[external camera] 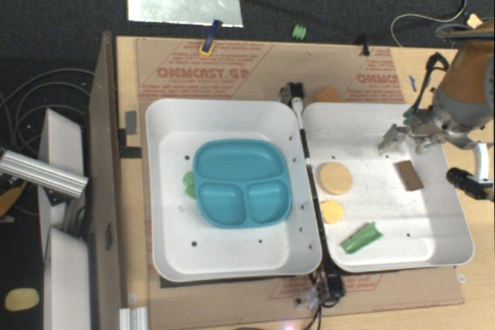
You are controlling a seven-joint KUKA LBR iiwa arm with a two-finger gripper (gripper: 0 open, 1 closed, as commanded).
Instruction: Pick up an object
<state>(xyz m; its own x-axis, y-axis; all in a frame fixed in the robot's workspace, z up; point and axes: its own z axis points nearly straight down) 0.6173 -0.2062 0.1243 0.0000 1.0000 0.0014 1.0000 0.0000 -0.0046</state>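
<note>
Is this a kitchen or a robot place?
Probably a robot lab. A robot arm reaches over two white bins on a bench, with toy-like things such as a blue tray, and cables lie around.

Both bins (pixel 232 116) white. Tray (pixel 241 182) in the left bin: teal blue, a green piece (pixel 188 183) at its left edge. Right bin: tan disc (pixel 336 178), yellow disc (pixel 332 212), green piece (pixel 360 237), brown block (pixel 408 175). Bench board (pixel 232 69) tan with red lettering. Arm (pixel 468 85) grey, orange band.
</note>
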